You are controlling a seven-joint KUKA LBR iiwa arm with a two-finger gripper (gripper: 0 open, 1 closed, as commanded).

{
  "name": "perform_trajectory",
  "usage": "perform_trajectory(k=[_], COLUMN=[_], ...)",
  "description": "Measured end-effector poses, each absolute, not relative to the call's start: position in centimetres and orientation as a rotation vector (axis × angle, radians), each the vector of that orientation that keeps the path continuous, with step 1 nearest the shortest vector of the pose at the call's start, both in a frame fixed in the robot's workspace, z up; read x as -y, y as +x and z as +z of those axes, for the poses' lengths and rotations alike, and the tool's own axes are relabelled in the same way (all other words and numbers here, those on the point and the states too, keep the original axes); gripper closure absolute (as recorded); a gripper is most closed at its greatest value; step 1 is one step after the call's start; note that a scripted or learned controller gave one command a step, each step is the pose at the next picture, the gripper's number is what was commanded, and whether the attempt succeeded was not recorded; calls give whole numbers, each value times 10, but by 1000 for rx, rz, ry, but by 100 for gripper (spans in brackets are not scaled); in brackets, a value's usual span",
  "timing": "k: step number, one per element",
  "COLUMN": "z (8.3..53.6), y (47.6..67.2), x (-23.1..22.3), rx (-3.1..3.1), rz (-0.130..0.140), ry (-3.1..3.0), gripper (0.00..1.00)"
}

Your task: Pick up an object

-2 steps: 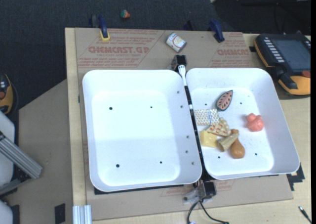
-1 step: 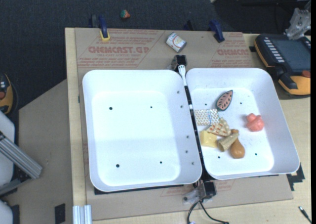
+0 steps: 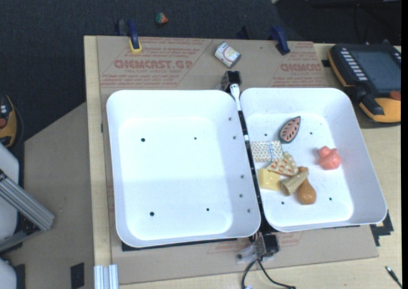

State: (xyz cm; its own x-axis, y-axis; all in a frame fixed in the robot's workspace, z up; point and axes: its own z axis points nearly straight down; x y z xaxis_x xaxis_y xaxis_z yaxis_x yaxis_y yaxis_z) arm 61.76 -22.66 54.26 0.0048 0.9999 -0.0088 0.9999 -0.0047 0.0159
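Candidate objects lie in right bin (image 3: 357,154): clustered yellow wedge (image 3: 269,179), checkered piece (image 3: 266,150), brown drumstick (image 3: 305,191) touching. Pink toy (image 3: 328,157) apart. Gripper state cannot be told. Risk judged: cluster grasp slips, neighbours dragged.

Two white bins sat side by side on the bench: left bin (image 3: 127,106) and right bin (image 3: 341,99). Right bin held six small items: one pink-and-grey oval piece (image 3: 289,129), one pink lump (image 3: 328,157), one patterned white block (image 3: 266,150), one yellow wedge (image 3: 268,179), one spotted tan wedge (image 3: 282,166), one brown drumstick-shaped piece (image 3: 303,189). Two blue clamps (image 3: 133,34) (image 3: 278,39) stood at the board's far edge. One small wrapped packet (image 3: 227,54) lay on the board. One handheld pendant (image 3: 373,76) lay at right.
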Motion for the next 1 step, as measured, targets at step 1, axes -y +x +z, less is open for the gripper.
perform_trajectory(k=[1], z=[447], y=[668], x=[195], rx=[-2231], rz=[-5], ry=[2222], gripper=[100])
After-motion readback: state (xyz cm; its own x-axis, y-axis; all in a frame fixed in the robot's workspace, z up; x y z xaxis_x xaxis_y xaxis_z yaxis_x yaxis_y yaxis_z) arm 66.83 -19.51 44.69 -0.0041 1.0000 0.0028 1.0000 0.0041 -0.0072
